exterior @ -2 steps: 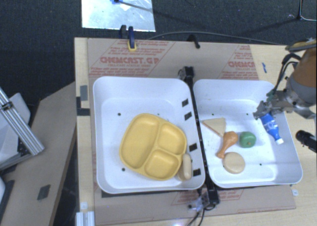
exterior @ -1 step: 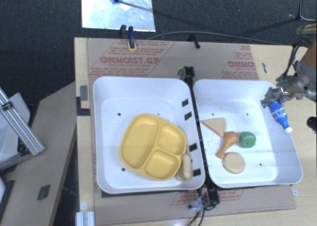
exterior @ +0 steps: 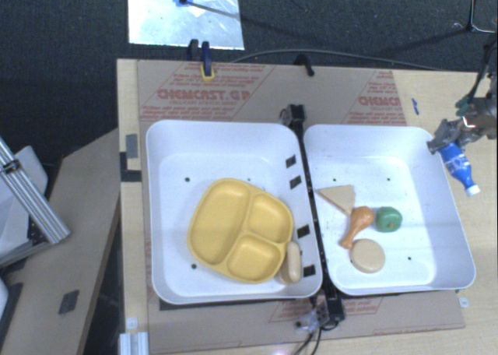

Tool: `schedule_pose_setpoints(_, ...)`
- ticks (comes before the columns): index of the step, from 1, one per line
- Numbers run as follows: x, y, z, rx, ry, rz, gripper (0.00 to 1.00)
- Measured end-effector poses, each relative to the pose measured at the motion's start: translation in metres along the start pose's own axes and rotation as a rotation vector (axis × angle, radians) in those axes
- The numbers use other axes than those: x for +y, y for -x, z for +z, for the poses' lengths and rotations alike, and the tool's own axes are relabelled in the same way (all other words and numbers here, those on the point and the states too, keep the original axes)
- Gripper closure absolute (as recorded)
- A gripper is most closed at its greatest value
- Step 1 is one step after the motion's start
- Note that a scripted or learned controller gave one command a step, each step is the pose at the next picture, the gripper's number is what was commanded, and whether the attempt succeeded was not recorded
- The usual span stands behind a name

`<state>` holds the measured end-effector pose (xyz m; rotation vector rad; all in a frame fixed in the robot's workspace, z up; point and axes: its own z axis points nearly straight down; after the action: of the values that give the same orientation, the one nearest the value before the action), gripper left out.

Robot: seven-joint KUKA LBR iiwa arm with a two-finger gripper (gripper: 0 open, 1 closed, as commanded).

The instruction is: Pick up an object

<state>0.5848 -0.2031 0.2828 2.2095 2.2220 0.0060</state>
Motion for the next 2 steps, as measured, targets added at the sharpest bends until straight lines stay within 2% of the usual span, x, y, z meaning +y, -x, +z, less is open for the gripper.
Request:
schedule_pose_setpoints(1, -0.009, -0.042, 0.004, 0.004, -0.007, -0.002, 1.0)
schedule_pose_setpoints(2, -0.014, -0.096, 0.001, 0.004, -0.006, -0.004, 1.0)
